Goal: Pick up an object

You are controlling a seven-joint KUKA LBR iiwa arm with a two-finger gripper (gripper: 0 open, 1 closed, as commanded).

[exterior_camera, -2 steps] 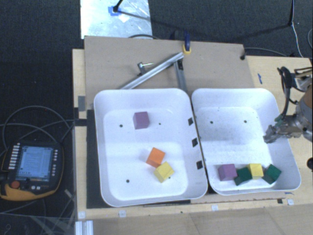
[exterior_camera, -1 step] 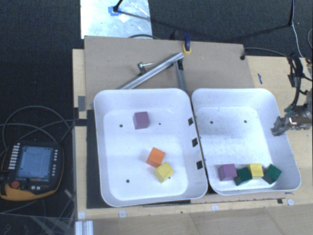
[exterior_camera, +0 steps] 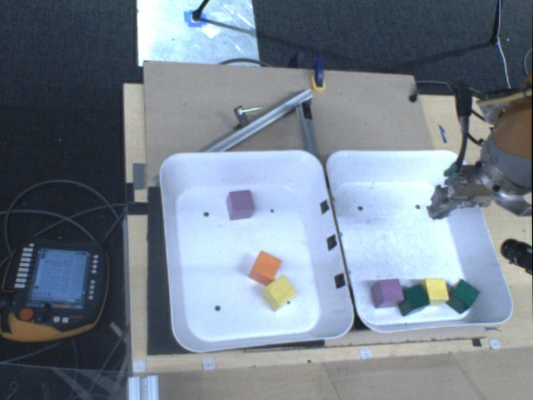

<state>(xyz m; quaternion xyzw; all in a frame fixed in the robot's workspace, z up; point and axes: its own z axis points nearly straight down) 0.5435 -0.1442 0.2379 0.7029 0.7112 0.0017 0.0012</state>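
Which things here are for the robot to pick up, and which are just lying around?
For the job: purple block, orange block, yellow block, the row of four blocks, gripper.

Lying about: handheld controller, metal bar, silver sheet.

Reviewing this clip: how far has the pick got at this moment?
Done: the gripper is over the right bin, near its upper right.
In hand: nothing is seen between its fingers.
Left: the whole grasp. The purple cube, two green cubes and yellow cube sit in a row along the bin's near wall, apart from the gripper.
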